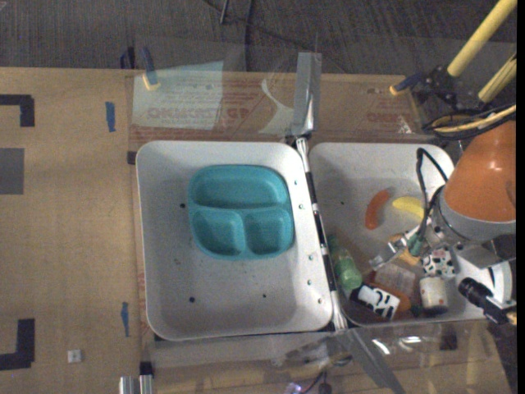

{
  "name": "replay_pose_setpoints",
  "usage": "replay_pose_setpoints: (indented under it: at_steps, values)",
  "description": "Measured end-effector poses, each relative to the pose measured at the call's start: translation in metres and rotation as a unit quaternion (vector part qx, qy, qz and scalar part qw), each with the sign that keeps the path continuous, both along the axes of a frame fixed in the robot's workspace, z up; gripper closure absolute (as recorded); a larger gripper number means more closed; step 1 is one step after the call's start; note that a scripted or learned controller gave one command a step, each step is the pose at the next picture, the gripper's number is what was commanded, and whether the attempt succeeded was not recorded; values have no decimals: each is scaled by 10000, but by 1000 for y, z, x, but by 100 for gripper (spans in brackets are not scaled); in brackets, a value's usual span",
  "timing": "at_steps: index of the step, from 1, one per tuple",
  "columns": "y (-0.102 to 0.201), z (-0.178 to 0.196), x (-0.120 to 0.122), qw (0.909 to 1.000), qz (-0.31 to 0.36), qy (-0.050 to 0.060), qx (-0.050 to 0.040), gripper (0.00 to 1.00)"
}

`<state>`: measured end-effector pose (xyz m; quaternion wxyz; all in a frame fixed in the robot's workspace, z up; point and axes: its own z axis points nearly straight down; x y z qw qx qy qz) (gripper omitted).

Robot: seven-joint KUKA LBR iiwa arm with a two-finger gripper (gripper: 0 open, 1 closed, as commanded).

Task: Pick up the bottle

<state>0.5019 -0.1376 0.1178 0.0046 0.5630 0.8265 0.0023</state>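
The bottle [345, 268] is green and lies along the left wall of the right bin [353, 171], near its front corner. My gripper [400, 249] hangs low over the middle of that bin, a short way right of the bottle and apart from it. The arm's orange band [490, 179] sits above it at the right. Nothing shows between the bottle and the gripper's metal parts.
Around the gripper lie an orange sausage shape [376, 209], a yellow banana [408, 207], a black-and-white cow toy [378, 300], a brown block [394, 278], a spotted ball [439, 262] and a white cup [433, 295]. The left bin [164, 245] holds a teal divided plate [241, 212].
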Motion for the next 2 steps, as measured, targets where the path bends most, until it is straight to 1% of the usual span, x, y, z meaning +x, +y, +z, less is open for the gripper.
replay_pose_setpoints:
  at_steps: [1,2]
  values:
    - [91,66,-19,9984,-564,39,8,0]
    - [57,66,-23,9789,-2042,37,10,0]
